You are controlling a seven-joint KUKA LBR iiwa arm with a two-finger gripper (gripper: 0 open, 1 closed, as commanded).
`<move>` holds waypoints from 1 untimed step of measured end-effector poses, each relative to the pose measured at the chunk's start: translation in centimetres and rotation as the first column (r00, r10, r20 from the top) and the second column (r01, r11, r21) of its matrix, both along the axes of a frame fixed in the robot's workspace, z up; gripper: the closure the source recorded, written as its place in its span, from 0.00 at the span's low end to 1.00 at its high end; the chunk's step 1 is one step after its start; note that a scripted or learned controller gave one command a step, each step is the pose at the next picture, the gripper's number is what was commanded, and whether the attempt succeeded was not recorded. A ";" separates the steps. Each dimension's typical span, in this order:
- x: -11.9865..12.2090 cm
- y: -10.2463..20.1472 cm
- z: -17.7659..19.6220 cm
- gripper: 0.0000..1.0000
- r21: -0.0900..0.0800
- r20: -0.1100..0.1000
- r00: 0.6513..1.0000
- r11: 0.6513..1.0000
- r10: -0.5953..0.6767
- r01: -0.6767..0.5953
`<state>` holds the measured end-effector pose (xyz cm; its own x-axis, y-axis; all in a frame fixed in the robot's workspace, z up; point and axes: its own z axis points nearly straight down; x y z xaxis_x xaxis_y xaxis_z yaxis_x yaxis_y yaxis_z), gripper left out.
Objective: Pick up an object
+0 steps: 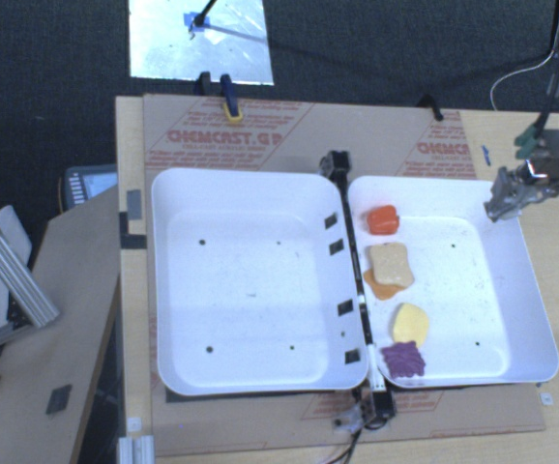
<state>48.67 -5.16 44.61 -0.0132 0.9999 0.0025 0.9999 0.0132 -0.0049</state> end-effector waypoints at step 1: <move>0.0 6.0 9.4 1.00 0.000 0.018 1.000 1.000 -0.002 0.002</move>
